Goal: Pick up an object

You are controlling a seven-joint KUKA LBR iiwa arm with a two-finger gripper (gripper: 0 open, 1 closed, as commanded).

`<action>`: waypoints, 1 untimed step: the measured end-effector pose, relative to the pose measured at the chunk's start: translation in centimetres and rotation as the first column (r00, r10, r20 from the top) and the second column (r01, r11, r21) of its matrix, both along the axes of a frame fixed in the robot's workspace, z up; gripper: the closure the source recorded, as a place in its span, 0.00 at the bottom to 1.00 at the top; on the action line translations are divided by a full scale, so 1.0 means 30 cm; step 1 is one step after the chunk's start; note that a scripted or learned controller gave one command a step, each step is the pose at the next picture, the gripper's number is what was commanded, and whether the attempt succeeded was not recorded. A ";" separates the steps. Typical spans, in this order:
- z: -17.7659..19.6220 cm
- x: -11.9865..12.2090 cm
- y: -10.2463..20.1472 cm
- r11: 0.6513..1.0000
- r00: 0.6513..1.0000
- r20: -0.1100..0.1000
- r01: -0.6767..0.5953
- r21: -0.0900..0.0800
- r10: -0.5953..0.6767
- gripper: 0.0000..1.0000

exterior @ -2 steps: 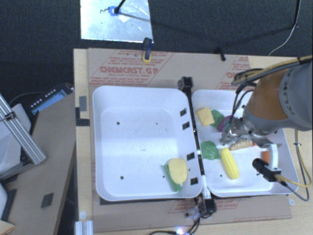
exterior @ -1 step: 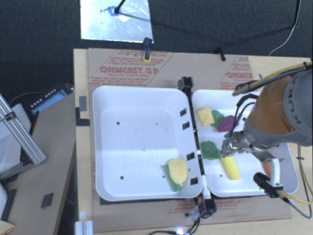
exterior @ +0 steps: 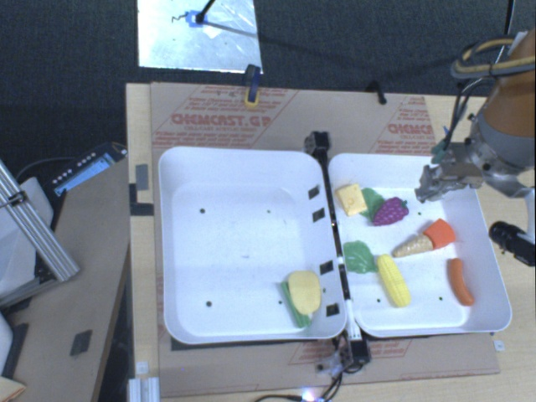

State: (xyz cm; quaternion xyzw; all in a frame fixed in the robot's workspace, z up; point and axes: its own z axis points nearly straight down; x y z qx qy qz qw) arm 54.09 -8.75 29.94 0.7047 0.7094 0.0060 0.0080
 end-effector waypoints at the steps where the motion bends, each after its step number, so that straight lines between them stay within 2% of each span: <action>1: 0.219 0.168 0.054 1.000 1.000 -0.008 -0.001 0.001 0.001 1.00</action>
